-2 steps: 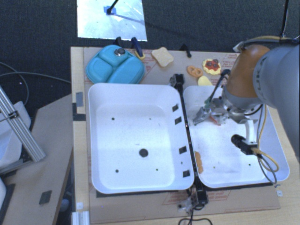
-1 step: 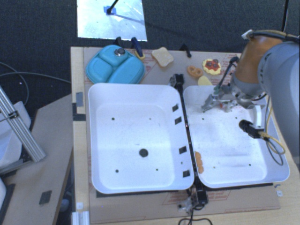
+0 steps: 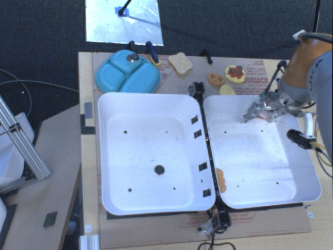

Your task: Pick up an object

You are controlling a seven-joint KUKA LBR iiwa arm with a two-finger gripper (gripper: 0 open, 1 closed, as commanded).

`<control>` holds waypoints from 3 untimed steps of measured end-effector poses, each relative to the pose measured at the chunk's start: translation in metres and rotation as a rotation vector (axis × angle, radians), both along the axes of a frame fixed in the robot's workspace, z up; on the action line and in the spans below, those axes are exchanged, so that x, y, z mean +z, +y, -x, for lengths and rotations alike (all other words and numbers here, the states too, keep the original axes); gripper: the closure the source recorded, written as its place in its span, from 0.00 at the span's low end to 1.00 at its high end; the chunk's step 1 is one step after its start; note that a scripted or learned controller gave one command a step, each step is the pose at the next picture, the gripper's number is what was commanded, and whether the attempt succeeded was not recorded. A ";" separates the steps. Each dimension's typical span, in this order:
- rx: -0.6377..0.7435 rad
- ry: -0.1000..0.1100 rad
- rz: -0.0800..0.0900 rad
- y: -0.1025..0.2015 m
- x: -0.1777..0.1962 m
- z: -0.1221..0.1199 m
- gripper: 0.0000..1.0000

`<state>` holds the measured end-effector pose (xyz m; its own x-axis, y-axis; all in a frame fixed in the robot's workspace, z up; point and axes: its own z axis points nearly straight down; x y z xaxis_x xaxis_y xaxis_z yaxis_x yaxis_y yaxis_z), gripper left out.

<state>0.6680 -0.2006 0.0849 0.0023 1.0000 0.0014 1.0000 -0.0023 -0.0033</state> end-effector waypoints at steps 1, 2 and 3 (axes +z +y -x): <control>0.002 -0.014 0.005 -0.007 0.004 0.075 0.00; 0.020 -0.019 -0.002 0.130 0.107 0.036 0.00; 0.009 -0.011 0.002 0.119 0.126 -0.003 0.00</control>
<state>0.6712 -0.0813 0.2106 -0.0066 1.0000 -0.0008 0.9999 0.0066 0.0080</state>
